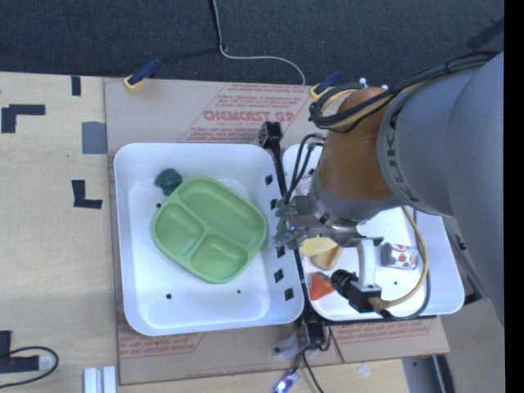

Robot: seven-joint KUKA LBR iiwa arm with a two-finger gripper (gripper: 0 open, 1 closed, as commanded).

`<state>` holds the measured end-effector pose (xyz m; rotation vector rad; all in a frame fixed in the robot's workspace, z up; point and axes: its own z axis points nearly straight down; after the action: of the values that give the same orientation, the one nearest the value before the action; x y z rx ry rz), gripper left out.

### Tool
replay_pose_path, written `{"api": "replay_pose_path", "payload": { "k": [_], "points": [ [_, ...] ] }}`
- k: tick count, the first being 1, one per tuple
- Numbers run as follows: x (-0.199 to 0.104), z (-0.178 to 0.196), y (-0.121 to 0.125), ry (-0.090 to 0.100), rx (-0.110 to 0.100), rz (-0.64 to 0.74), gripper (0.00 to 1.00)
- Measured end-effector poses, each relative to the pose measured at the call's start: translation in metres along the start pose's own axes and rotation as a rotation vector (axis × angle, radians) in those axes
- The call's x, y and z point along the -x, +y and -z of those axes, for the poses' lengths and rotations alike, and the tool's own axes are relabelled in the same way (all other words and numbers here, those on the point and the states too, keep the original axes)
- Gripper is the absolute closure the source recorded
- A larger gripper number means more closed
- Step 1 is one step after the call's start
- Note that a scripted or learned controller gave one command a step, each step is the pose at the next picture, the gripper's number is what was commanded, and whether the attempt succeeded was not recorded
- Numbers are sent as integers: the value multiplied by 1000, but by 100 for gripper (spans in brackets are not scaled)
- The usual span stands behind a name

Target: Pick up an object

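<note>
My arm [393,154] covers most of the right bin [442,301]; its gripper [315,234] hangs low at that bin's left edge, and I cannot tell its state. The left bin [139,219] holds a green divided plate [210,228] with a dark green lump [169,179] touching its upper left rim. Just beside the gripper lie a yellow piece [324,254] and an orange-red piece [320,286].

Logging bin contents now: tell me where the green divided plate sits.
The green divided plate lies flat in the left bin, toward its middle, with a small dark green object touching its upper-left edge. The gripper is over the right bin.
</note>
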<state>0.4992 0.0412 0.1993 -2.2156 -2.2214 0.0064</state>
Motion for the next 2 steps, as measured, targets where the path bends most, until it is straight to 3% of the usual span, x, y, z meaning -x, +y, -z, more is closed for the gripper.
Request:
{"api": "replay_pose_path", "payload": {
  "k": [1,2],
  "points": [
    [6,96,-2,1,13,-1,100],
    [-21,189,-17,2,13,3,100]
  ]
}}
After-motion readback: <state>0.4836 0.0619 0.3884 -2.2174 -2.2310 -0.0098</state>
